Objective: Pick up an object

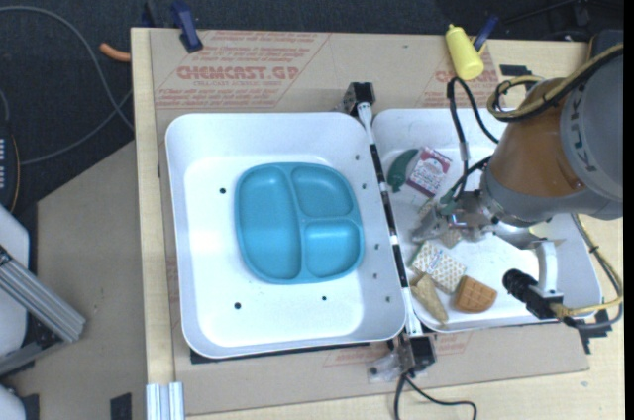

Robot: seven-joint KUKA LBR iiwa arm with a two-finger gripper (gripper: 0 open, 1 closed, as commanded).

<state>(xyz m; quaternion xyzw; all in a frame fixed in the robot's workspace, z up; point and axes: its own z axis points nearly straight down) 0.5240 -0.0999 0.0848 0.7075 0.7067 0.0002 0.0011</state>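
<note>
Camera view: arm reaches in from the right, gripper down low in the right bin, among the clutter. Can't tell its state, wrist hides it. Candidates just beside it: pink-white packet, green piece, patterned cracker, waffle piece. Left bin has a blue divided plate. Judgement: nothing visibly lifted; grasp and lift still left.
</note>
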